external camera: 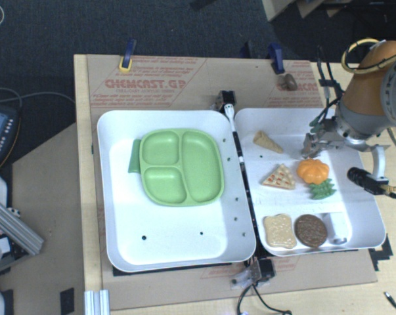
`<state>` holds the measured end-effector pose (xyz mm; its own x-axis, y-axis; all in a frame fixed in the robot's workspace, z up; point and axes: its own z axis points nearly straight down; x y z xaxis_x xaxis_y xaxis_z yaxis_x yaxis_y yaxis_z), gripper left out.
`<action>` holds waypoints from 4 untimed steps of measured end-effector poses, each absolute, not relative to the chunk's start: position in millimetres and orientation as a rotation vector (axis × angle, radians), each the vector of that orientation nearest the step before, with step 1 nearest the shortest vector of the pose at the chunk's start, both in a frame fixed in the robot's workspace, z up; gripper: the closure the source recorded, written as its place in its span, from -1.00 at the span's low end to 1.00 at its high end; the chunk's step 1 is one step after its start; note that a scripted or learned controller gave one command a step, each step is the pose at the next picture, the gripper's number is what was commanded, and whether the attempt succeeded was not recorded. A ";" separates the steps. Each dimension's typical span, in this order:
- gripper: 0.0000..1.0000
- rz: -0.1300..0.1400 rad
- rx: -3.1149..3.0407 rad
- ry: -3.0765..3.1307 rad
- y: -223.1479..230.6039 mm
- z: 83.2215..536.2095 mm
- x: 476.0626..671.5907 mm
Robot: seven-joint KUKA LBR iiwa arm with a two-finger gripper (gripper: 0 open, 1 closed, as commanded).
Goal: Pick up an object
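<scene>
The toy carrot, orange with a green leafy end, lies in the right bin, near the middle of its right half. The tool hangs just above and to the left of the carrot, close to it. I cannot tell if the tool is open or closed, because it looks small and dark from here. The grey arm with its orange band comes in from the right side.

A pizza slice lies just left of the carrot. A pale wedge of cheese lies above the pizza, near the top of the bin. At the bottom of the bin a tan slice of bread and a round brown cookie lie side by side.

The left bin holds a green plate with three parts. Both bins sit on the brown surface.
</scene>
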<state>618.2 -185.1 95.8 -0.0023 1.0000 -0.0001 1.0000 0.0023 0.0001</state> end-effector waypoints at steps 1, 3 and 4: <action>1.00 0.005 2.215 2.219 -176.7 143.9 617.6; 1.00 0.004 2.216 2.219 -176.6 227.4 627.3; 1.00 -0.002 2.221 2.229 -134.4 217.4 596.8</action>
<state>596.8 -134.4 217.4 -0.0035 1.0000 0.0024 1.0000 0.0035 -0.0042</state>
